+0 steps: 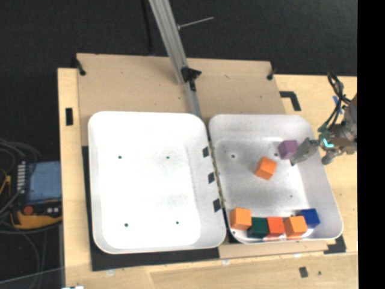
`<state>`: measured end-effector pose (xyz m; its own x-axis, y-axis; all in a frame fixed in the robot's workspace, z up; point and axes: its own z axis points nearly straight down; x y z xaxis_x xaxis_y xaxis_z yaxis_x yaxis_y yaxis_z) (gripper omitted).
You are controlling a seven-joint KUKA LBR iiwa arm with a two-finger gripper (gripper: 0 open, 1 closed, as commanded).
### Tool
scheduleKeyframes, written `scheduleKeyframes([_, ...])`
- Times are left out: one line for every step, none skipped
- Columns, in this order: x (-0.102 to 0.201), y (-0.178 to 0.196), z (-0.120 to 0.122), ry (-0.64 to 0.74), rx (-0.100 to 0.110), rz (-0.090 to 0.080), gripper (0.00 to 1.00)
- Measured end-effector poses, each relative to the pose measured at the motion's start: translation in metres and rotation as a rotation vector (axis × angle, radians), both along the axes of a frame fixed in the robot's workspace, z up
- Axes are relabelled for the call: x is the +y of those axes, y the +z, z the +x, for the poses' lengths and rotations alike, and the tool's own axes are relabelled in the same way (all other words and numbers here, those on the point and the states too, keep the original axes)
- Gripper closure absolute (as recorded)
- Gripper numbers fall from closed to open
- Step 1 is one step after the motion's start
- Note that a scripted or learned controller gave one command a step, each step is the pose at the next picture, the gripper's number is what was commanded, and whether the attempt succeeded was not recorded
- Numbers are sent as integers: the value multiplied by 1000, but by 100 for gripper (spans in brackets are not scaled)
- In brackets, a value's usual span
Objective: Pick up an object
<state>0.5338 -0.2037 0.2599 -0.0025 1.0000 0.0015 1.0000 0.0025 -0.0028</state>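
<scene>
The gripper (313, 152) comes in from the right side and hangs over the right edge of the right bin (252, 125). Its two fingers stand apart, one grey finger (301, 151) pointing down toward the left, and nothing sits between them. Just beside that finger is one purple block (289, 147), so close that I cannot tell if they touch. A little lower and to the left is one orange block (265, 168), tilted, alone in the middle of the bin. Along the front wall of the same bin there is a row of five blocks. From left to right they are an orange block (242, 217), a green block (259, 226), a second orange one (275, 224), a third orange one (295, 225) and a blue block (309, 217). They sit close, side by side. That makes seven blocks in the right bin: four orange, one purple, one green and one blue. The left bin (150, 179) is white too and lies right next to it. Both bins rest on the pale wooden bench (174, 80).
</scene>
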Motion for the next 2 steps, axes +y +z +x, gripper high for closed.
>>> scheduleKeyframes([0,2,1,0,-4,-1,0])
scheduleKeyframes([-1,-60,5,-4,2,-2,0])
